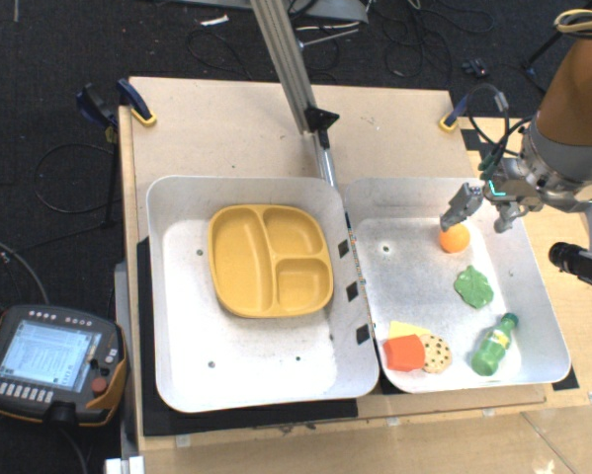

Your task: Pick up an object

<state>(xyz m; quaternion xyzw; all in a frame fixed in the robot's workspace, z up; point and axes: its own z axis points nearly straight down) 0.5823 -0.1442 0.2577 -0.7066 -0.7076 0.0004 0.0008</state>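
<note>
My gripper (pixel 484 211) hangs over the back of the right bin (pixel 404 265), its two fingers spread open with nothing between them. An orange ball (pixel 455 239) lies just below the left finger (pixel 463 205), apart from it. Further forward in the same bin lie a green leafy toy (pixel 473 286), a green bottle (pixel 493 345), a red block (pixel 405 354), a yellow wedge (pixel 405 330) and a round cookie (pixel 436 354).
The left bin (pixel 177 294) holds a yellow divided plate (pixel 272 261). A slanted metal pole (pixel 288 52) rises behind the bins. A teach pendant (pixel 48 358) lies off the bench at front left. Clamps sit at the bench's back corners.
</note>
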